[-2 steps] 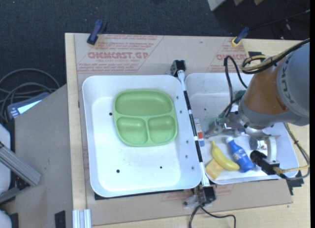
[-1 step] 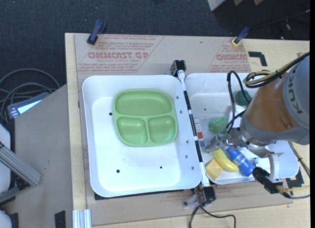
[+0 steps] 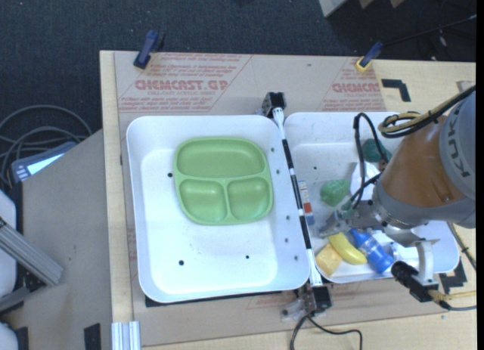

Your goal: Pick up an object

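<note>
The claw (image 3: 344,224) is hovering in the lower-right bin (image 3: 318,133); its state cannot be told. The yellow banana toy (image 3: 344,250), lower right, is looking light, smooth, slippery; grasping across its middle is advised.

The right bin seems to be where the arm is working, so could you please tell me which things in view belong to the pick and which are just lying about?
Part of the job:
gripper
green object
yellow object
blue object
right bin

Just lying about:
green divided tray
left bin
blue clamp
</note>
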`<state>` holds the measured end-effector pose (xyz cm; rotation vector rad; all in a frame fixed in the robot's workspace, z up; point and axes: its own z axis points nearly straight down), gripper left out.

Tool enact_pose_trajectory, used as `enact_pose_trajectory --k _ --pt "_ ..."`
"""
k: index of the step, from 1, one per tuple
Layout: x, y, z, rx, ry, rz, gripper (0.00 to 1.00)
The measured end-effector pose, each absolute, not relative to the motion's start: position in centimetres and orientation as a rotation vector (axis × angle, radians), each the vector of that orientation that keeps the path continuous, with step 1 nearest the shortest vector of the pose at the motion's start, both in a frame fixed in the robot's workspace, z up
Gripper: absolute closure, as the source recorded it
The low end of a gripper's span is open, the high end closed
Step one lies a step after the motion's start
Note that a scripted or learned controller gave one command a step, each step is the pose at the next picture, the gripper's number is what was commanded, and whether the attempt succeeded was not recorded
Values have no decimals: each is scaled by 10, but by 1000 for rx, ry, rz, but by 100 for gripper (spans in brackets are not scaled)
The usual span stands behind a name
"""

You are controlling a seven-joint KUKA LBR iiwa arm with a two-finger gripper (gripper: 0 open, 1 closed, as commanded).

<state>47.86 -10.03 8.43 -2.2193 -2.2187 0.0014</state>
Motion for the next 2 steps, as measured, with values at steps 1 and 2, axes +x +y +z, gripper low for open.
enact_pose_trajectory --k 1,2 --pt "482 -100 95 -2225 -2229 -8 100" --pt "551 -44 185 -2221 -2223 -2 100"
